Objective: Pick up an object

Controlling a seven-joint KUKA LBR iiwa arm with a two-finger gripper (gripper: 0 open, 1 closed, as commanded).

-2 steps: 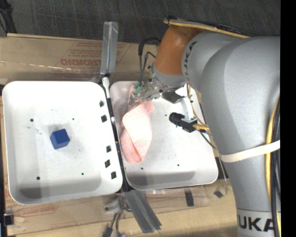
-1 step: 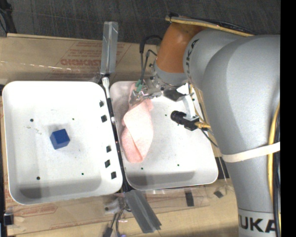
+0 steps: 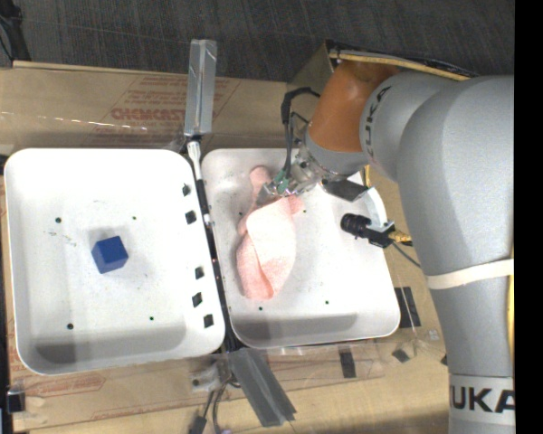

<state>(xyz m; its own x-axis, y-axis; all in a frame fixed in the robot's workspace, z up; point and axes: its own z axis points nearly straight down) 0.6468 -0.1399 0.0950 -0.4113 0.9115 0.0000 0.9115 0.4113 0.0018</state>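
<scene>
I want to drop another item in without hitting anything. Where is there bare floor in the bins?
Left bin: bare all around the blue cube. Right bin: free along the front and right of the pink cloth. Its back is crowded by the gripper over the cloth.

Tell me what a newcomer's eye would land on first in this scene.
First, the big grey arm with its orange band, reaching in from the right over the right bin. Its gripper is down at the upper end of a pink cloth lying lengthwise in that bin. Next, the small blue cube alone in the left bin.
</scene>
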